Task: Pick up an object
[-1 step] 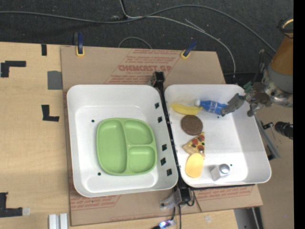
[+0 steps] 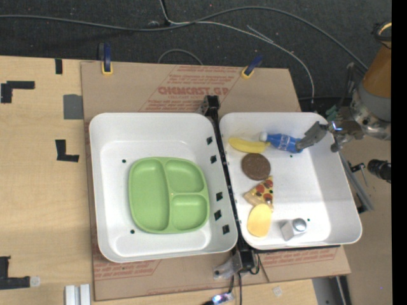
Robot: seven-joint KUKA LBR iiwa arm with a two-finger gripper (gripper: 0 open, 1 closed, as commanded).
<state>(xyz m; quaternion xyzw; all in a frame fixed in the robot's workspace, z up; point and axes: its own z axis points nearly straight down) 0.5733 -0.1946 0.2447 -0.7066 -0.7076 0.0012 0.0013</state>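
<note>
Success calls for the gripper (image 2: 323, 134), whose finger state cannot be told, to descend squarely over the blue bottle (image 2: 282, 141) beside the banana (image 2: 247, 146).

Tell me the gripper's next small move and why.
Probably lower and close on the blue bottle. The gripper sits at the right bin's far right side with a dark finger touching or almost touching the bottle's end, nothing visibly between its fingers. The banana lies just beyond, so keep the approach short.
</note>
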